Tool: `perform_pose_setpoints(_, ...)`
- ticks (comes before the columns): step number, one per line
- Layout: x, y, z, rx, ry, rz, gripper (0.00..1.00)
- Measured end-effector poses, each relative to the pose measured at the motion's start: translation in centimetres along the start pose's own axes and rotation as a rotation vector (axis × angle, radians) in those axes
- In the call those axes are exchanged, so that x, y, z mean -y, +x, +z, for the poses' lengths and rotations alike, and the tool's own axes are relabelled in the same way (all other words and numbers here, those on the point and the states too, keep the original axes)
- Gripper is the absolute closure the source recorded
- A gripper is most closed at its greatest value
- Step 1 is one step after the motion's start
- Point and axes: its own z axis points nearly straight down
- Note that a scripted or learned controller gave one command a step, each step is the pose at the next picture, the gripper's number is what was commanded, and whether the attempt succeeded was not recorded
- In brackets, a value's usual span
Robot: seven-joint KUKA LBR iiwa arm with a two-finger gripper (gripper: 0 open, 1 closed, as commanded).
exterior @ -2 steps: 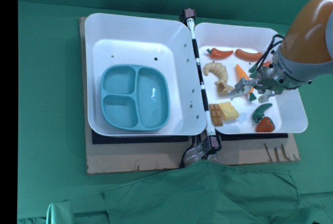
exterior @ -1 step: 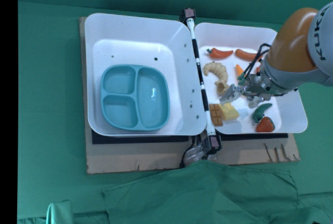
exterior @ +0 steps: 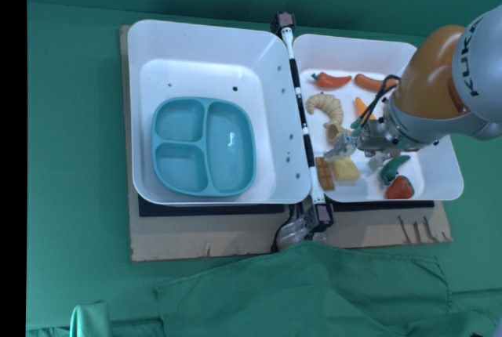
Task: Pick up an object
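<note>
The tabletop (exterior: 78, 132) is draped in green cloth and carries two shallow white bins side by side, so that I have one place to pick from and one to spare. The left bin (exterior: 196, 45) holds just a teal divided plate (exterior: 204, 146), lying flat near its middle. The right bin (exterior: 435, 171) is where the small food pieces are scattered loose, each lying flat and mostly apart from its neighbours, which leaves room to come down on one.

My arm (exterior: 439, 85) reaches in over that right bin. My gripper (exterior: 345, 146) hangs low at the bin's left part; whether it is spread or closed I cannot tell from here.

The likeliest target is the yellow block (exterior: 346, 169), just below the gripper's tip. The croissant (exterior: 325, 103) lies a little above it, the red strawberry (exterior: 400, 187) off toward the lower right corner, and the red pepper (exterior: 333, 80) near the far wall.
</note>
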Motion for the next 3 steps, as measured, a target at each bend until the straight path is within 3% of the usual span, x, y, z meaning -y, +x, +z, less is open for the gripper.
perform_pose_setpoints(1,-0.3,-0.1,-1.4,0.003,-0.014,0.002,1.00)
perform_pose_setpoints(2,0.4,0.0,-7.5,0.001,-0.003,-0.004,1.00)
perform_pose_setpoints(3,-0.5,-0.7,-13.5,0.001,-0.004,-0.004,1.00)
